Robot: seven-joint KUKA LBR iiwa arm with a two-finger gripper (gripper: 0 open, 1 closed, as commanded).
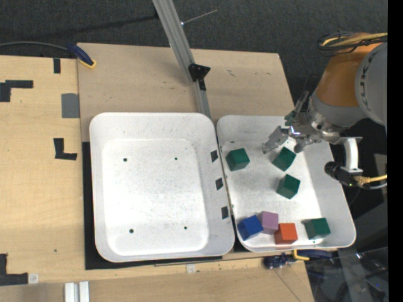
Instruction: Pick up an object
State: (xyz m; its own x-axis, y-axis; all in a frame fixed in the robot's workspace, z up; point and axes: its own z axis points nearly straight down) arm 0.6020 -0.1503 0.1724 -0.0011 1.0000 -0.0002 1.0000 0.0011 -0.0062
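Observation:
My gripper (285, 145) hangs over the upper part of the right bin (252, 128), its two fingers spread open. A tilted green block (284, 160) sits just below and between the fingertips, and I see no grip on it. Other blocks in this bin are a green one (237, 159) to the left and another green one (288, 186) below. Along the front edge lie a blue block (250, 226), a purple block (269, 220), an orange block (286, 233) and one more green block (317, 227).
The left bin (151, 187) lies beside the right one, with small black clips along the shared rim. A slanted metal rail (179, 36) runs down to the bins' top junction. The arm's orange and grey body (349, 83) enters from the right.

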